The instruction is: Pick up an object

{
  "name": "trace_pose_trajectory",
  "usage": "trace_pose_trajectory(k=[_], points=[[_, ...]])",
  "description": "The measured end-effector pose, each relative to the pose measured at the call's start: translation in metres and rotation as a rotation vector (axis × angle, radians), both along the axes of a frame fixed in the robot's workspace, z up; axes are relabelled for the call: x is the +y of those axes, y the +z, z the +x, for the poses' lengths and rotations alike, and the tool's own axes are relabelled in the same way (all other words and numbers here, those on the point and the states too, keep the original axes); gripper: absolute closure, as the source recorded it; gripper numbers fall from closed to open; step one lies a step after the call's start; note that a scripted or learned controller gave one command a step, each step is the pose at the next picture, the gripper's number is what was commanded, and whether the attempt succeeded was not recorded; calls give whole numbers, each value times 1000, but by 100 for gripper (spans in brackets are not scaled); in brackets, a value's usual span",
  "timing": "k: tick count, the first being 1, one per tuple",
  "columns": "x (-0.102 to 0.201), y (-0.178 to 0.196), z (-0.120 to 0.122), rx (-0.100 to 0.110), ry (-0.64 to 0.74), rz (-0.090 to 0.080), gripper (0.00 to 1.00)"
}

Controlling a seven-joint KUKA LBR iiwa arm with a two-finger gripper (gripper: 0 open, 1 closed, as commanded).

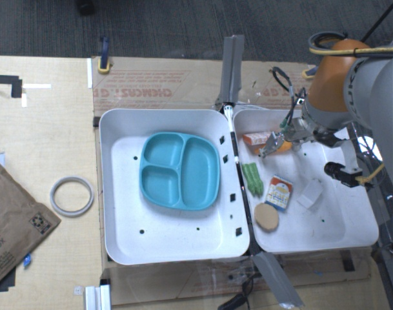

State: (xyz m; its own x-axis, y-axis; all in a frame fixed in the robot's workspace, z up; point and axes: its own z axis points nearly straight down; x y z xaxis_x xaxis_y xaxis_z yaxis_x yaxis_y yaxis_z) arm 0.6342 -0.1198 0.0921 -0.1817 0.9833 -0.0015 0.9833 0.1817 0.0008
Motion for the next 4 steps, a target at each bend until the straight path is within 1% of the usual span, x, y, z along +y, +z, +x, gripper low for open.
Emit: trace_pose_trajectory(k=[1, 2, 3, 4], points=[[14, 2, 23, 6, -30, -2, 0], [14, 2, 24, 6, -30, -2, 0], [12, 10, 22, 10, -30, -6, 100], [13, 11, 23, 5, -29, -5, 0]])
